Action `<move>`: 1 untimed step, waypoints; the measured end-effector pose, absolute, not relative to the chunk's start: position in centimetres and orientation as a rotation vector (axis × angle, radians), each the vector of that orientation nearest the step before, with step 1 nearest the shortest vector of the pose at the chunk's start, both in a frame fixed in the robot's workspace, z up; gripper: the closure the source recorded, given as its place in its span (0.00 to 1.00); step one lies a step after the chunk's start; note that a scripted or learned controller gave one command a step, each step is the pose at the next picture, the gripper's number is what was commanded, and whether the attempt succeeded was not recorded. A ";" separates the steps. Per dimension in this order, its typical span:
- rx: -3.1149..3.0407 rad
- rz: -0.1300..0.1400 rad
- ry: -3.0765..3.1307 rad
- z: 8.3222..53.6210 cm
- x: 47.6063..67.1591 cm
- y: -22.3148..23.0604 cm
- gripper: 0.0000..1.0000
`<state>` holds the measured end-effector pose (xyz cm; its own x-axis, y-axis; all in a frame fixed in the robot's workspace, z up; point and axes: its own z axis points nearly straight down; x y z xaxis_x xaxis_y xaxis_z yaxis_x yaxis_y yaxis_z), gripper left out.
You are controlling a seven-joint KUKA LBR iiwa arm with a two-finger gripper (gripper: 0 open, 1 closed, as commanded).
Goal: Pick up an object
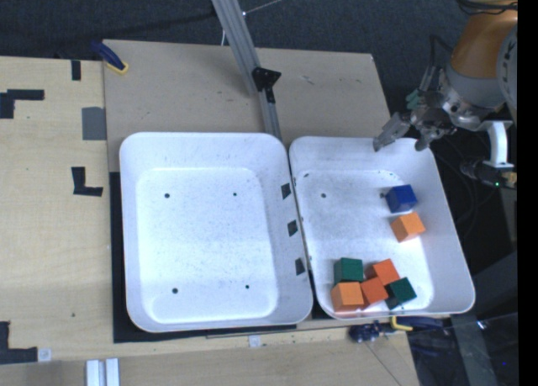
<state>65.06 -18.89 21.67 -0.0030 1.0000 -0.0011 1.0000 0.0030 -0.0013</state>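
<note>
The right white bin [445,233] holds several small blocks. A blue block [401,198] lies near its right side with an orange block [408,226] just below it. At the bin's front sits a cluster: a green block [348,270], an orange block [347,294], a red-orange block [383,275] and a dark green block [401,291]. My gripper [402,134] hangs over the bin's far right corner, above and apart from the blue block. Its two fingers are spread, with nothing between them.
The left white bin [134,208] sits beside the right one. A slanted metal rail [244,39] runs from the top down to the seam between the bins. Dark tape marks [84,181] lie on the wooden bench at left.
</note>
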 end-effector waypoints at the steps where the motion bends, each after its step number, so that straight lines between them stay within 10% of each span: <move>1: -2.218 0.004 -2.224 21.7 65.1 -18.9 0.00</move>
<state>65.05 -18.92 21.67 -0.0025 1.0000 -0.0016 1.0000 0.0025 -0.0020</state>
